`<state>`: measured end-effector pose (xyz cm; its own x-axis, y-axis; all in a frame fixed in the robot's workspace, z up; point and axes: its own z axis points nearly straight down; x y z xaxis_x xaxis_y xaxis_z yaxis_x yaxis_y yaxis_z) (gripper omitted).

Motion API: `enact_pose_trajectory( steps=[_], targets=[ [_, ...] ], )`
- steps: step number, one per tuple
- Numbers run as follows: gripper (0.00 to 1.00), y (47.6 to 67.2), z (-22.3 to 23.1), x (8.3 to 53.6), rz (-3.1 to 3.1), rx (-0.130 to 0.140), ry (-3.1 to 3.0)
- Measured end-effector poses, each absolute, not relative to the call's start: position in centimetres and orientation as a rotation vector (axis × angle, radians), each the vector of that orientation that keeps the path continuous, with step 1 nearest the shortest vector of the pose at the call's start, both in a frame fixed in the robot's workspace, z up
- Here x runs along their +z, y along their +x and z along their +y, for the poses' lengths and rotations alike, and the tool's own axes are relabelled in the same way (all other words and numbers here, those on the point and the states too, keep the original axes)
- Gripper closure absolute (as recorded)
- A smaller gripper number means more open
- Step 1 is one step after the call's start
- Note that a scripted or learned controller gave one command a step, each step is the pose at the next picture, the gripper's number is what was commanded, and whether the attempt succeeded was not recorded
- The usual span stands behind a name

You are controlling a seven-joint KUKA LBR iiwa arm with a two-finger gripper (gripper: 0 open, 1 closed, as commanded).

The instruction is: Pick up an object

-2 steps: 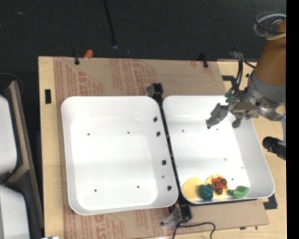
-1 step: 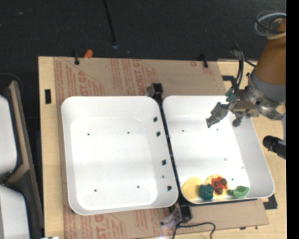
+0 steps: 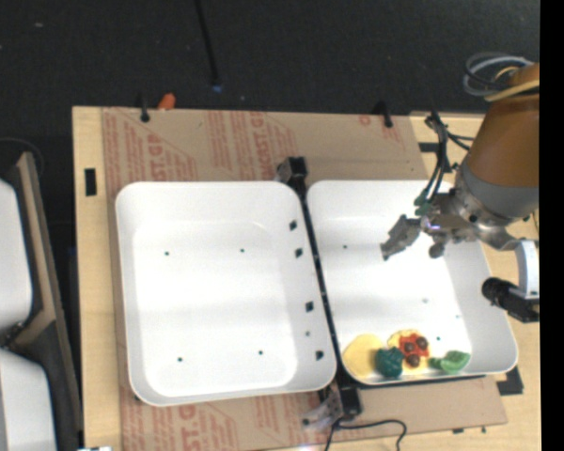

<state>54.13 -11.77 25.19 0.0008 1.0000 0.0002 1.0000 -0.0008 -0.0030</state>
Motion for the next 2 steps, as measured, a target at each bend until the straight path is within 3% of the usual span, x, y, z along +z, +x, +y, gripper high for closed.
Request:
enact_pose_trajectory(
  steps=[2],
  targets=[
    [0.0, 54.5, -11.3, 14.4, -2.218, 0.005, -2.22]
  ],
)
